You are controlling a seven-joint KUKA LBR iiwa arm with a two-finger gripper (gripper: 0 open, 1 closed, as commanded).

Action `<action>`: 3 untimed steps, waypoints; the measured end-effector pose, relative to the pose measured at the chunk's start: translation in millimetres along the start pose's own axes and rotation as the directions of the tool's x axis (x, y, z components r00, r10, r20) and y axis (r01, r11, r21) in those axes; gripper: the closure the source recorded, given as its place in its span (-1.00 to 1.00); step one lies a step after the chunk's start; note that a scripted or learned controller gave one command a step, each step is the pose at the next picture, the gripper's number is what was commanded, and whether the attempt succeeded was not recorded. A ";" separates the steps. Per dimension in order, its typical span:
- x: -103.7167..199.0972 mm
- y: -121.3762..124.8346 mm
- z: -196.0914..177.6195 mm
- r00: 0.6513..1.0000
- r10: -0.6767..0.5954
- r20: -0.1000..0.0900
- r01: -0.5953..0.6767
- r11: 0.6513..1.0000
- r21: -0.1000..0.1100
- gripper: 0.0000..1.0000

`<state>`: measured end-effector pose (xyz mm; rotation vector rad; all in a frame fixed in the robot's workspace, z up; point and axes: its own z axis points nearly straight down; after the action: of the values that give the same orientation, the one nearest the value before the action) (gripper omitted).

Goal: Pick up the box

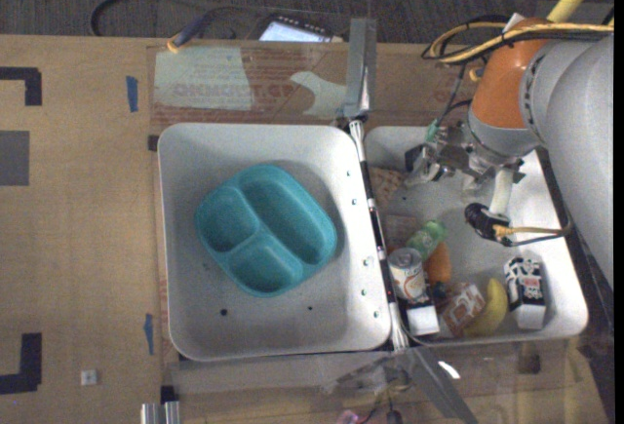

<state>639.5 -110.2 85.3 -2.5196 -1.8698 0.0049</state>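
The bench [78, 217] is surfaced in brown board and carries two shallow white bins side by side. The left bin [185, 159] holds a teal divided plate [265, 229] with three compartments, lying slightly left of centre. The right bin [561, 300] is reached by the grey arm [575, 100], which enters from the right; its orange band [505, 86] sits above the wrist.

The gripper [441, 162] is positioned over the upper left part of the right bin. Whether its fingers are open or closed cannot be told, and nothing is seen held between them.

The loose items are grouped along the lower edge of the right bin, well apart from the gripper. A can [407, 274] stands next to the divider, with a green bottle [426, 239] above it and an orange item [440, 263] just beside it. A yellow banana [492, 305] lies near the lower rim. The box [527, 291], white with black markings, stands in the lower right corner, just right of the banana.
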 end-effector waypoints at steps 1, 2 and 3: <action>5.4 -36.6 -0.9 1.000 -0.014 -0.002 0.014 1.000 -0.006 -1.00; 2.2 -47.5 -1.4 0.981 -0.194 0.000 0.194 0.981 -0.007 -1.00; 2.4 -46.3 -12.6 0.981 -0.192 -0.002 0.192 0.981 -0.011 1.00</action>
<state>596.0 -94.5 98.1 -2.3333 -2.1084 -0.0095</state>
